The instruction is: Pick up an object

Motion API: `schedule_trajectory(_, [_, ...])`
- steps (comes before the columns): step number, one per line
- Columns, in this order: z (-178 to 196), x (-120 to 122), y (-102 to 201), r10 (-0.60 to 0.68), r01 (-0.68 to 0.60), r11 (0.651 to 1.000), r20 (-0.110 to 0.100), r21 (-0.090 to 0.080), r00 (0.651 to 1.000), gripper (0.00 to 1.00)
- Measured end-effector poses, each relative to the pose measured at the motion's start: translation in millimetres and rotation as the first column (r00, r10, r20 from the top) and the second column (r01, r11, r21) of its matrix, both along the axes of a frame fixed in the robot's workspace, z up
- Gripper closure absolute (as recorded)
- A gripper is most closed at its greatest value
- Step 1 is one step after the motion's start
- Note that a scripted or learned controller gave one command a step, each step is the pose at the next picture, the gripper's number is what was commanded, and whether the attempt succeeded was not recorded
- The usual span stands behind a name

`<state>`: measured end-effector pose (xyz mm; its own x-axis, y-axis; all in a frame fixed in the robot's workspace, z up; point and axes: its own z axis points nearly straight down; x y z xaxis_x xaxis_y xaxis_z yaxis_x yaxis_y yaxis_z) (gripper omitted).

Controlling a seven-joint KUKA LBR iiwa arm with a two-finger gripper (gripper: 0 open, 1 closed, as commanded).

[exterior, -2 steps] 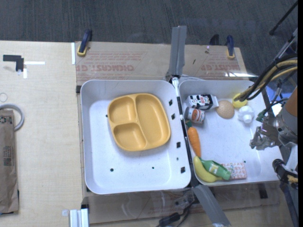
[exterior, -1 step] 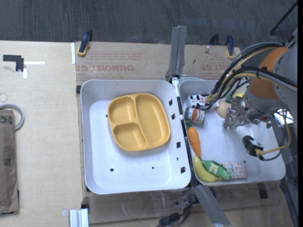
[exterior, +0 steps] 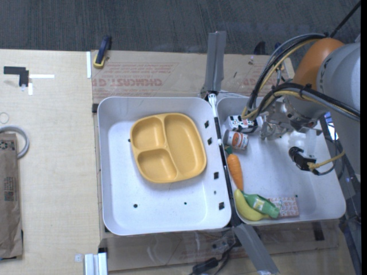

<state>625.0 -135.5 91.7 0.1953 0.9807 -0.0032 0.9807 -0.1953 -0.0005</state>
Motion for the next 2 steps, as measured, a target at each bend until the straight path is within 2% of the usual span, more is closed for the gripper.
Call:
schedule_trajectory(1, [42, -37, -54, -0.118, 0.118, 0.993, -0.001, 0.001, 0.993, 0.00])
schedule_trajectory(2, [88, -81, -72, -0.067, 0.067, 0.998, -0.001, 0.001, 0.998, 0.00])
